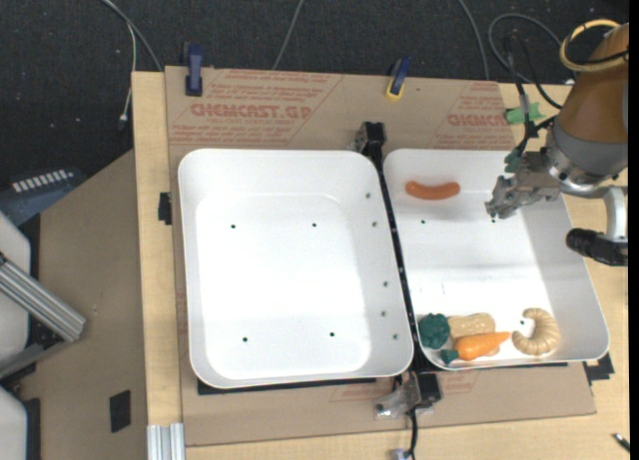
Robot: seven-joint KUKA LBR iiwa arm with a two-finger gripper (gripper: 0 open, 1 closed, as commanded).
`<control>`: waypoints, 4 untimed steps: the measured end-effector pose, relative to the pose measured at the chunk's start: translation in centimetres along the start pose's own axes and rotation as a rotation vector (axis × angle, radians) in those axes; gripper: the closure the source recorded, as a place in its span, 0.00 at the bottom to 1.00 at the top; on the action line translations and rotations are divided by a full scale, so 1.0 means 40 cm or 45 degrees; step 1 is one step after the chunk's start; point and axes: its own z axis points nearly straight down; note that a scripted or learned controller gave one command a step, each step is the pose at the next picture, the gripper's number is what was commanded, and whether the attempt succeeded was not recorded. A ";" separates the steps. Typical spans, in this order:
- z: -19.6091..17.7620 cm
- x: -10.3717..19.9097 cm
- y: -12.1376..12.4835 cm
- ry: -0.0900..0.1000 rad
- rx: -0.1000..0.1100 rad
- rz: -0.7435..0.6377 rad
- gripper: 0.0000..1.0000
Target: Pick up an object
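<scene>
Two white bins are seen side by side on the counter (160, 248); the right bin (499, 278) is taken as landmark. The left bin (290, 268) is touching its left wall. The claw (506, 199) is hung over the far right part of the right bin, arm entering from the right; whether it is spread or pressed together cannot be told, and nothing is seen pinched. A sausage (432, 189) is lying at the bin's far side, just left of the claw, apart from it. Bunched along the near wall: green toy (433, 328), tan piece (470, 324), carrot (479, 345), croissant (537, 332). Probably slid there, since the bin seems tipped toward the near edge. The sausage is judged the likeliest target, being isolated and nearest.
</scene>
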 end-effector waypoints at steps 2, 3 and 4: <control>-0.161 0.145 0.015 0.003 0.006 -0.006 1.00; -0.188 0.272 0.028 0.004 0.006 -0.006 1.00; -0.195 0.399 0.016 0.004 0.006 -0.005 1.00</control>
